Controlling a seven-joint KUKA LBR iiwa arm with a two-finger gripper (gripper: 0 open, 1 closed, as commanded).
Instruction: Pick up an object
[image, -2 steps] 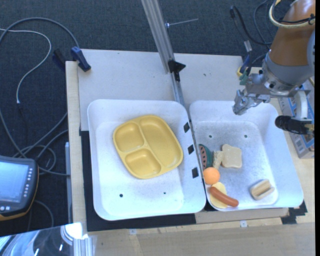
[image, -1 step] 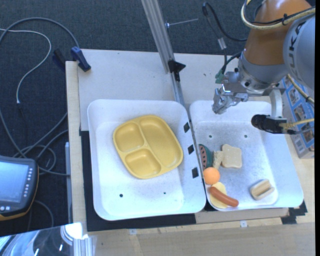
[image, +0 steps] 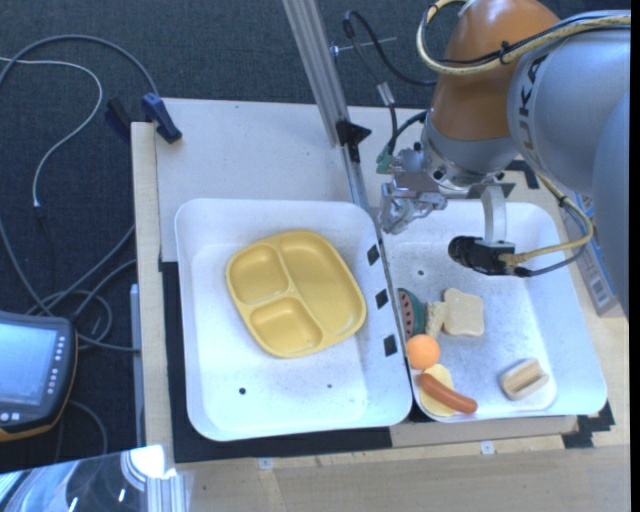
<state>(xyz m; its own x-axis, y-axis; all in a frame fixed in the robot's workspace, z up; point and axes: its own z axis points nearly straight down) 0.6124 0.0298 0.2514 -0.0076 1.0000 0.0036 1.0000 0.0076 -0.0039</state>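
Observation:
My gripper (image: 398, 213) hangs over the far left corner of the right bin (image: 572, 318), with nothing visibly in it. Toy foods lie along that bin's near side, well in front of the gripper: a watermelon slice (image: 405, 309), a pale bread slice (image: 463, 313), an orange ball (image: 423, 351), a red sausage (image: 448, 394) on a yellow piece (image: 436, 378), and a tan bread roll (image: 523, 379). A yellow divided plate (image: 295, 293) rests in the left bin (image: 200, 330).
The arm's grey body and orange band (image: 490, 70) fill the upper right. A black part with a yellow cable (image: 482, 254) hangs over the right bin's far half. A metal post (image: 330, 90) slants up from between the bins. Cables and a screen (image: 30, 370) lie to the left.

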